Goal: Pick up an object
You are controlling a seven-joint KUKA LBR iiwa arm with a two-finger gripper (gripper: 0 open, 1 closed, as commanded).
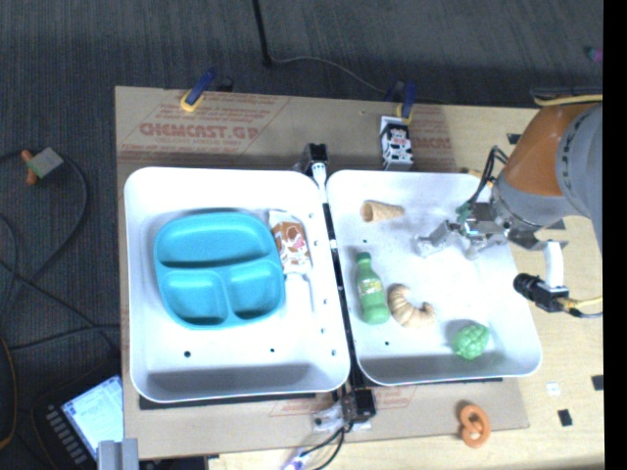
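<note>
Objects in the right bin (529, 360) are what matter, so we start with the single camera view. Our gripper (431, 242) hangs over the upper right part of that bin, reaching in from the right of the frame, with its fingers pointing toward the left. We cannot tell how far apart they stand, and we see nothing between them.

Below and to the left of the fingers lie the likely targets. A green bottle (370, 288) lies near the bin's left wall, its long axis running top to bottom in the frame. Just beside it, to the right, is a tan croissant-shaped toy (411, 305). A green leafy toy (470, 341) sits lower right, well apart from those two. A cone-shaped piece (381, 211) lies at upper left of this bin, its tip toward the right.

We judge the croissant toy nearest, straight down-frame from the fingertips.

Over in the left bin (147, 360) rest a blue divided tray (217, 267) and a small packet (291, 245).
</note>
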